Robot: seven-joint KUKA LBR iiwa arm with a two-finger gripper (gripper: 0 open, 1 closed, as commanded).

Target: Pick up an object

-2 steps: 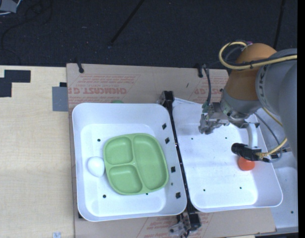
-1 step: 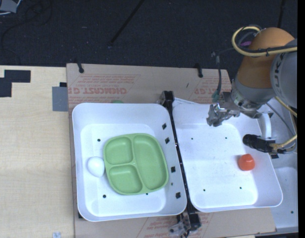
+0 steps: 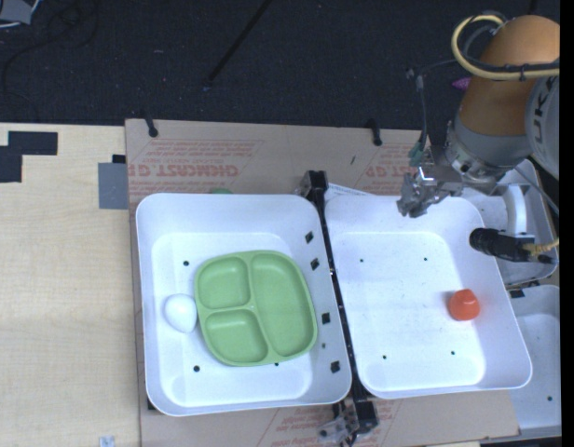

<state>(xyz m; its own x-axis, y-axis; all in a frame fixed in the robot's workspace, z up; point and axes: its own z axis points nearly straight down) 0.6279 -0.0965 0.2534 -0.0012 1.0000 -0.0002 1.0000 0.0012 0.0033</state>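
The end effector [image 3: 416, 203] is hanging over the right bin's [image 3: 399, 380] far edge; I cannot tell its opening, and nothing is showing in it; the orange object [image 3: 464, 304] is lying near the right wall; reaching seems next, needing descent over it.

The arm [image 3: 511, 82] has an orange band, a grey wrist, a looped yellow cable and a small metallic pincer [image 3: 416, 196].

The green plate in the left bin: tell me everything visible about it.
The green divided plate looks like matte plastic, a rounded rectangle with three compartments, two above and one wider below. It lies flat, slightly rotated, on the left bin floor. A small white ball sits against its left rim. Its compartments hold nothing.
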